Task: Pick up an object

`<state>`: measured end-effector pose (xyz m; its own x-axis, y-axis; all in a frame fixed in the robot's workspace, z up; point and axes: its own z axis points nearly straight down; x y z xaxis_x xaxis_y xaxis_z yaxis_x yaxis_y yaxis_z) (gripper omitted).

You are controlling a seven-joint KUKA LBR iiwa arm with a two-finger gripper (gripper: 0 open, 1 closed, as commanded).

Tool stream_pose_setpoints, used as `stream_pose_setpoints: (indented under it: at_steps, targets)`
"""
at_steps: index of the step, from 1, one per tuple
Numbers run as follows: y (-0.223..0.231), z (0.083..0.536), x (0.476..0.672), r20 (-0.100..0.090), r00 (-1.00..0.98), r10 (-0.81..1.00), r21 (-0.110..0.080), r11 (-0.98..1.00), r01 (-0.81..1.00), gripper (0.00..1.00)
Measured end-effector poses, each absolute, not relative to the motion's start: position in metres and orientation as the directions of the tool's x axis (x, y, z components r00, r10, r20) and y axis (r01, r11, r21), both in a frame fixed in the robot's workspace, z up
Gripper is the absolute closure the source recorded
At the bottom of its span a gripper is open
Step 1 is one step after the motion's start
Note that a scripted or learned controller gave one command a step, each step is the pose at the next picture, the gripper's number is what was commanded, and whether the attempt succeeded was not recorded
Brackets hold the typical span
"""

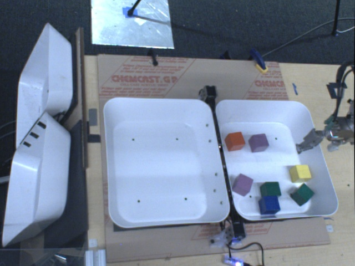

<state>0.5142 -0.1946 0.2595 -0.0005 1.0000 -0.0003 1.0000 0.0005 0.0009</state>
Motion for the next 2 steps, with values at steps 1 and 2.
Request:
stream_pose_setpoints:
  at_steps: [1, 2]
  targets:
    - [-0.171, 0.108, 0.496, -0.001, 0.000, 1.000, 0.004, 0.000, 1.000, 0.00]
    - [-0.141, 0.086, 0.599, 0.001, -0.005, 1.000, 0.001, 0.005, 1.000, 0.00]
